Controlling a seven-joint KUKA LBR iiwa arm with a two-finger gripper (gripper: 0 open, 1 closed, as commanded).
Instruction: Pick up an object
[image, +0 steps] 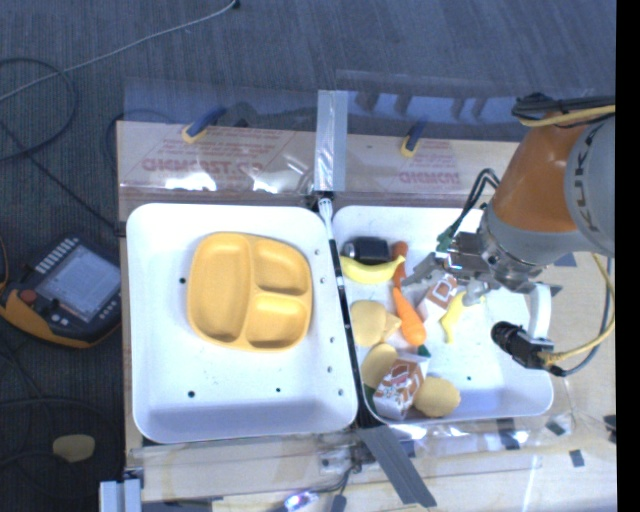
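Two shallow white bins sit side by side on the bench. The left bin (160, 390) holds a single yellow divided tray (248, 290), with one long compartment on its left and two smaller ones on its right, lying near the bin's middle.

The right bin (500, 395) holds a cluster of toy food along its left side. Near the top lies a black object (368, 247), with a yellow banana (368, 269) just below it. An orange carrot (407, 313) runs slantwise down from there, its green tip (423, 350) at the lower end. Pale yellow round pieces (368, 320) lie to the carrot's left, another (379, 362) sits lower, and one more (437, 396) lies near the bin's front wall. A small brown-and-white packet (398, 388) rests between those last two.

The arm (545, 185) reaches in from the right, and the gripper (447, 283) hangs over the right bin beside the carrot. A small red-and-white item (441, 292) and a yellow piece (452, 314) lie right at it; whether the claw is apart, together or clamped on either one, I cannot tell from this angle.
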